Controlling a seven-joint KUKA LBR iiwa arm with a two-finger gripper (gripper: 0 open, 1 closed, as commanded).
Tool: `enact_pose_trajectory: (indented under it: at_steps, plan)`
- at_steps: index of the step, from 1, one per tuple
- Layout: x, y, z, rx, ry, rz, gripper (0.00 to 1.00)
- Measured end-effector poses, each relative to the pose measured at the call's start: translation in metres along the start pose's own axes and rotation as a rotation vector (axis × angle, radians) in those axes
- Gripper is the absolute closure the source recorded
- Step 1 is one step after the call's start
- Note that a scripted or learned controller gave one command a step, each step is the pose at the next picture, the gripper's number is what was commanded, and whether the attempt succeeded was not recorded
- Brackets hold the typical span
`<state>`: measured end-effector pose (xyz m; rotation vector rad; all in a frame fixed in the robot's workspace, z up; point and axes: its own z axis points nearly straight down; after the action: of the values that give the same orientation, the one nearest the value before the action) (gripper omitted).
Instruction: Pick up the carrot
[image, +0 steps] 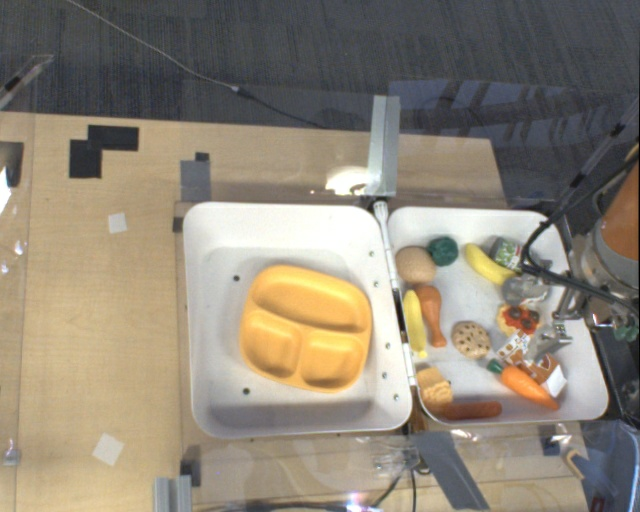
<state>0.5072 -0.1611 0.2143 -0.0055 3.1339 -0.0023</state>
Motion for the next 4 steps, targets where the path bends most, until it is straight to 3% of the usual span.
enact_pose_trajectory:
  at_steps: [1, 2, 3, 4]
  plan:
    - [0.02, 0.002, 0.107, -0.001, 0.007, 0.227, 0.0]
    - [0.015, 0.026, 0.122, 0.002, -0.015, 0.392, 0.0]
    - [0.009, 0.026, 0.108, 0.003, -0.035, 0.386, 1.0]
    - [0.017, 0.102, 0.027, -0.002, -0.005, 0.081, 1.0]
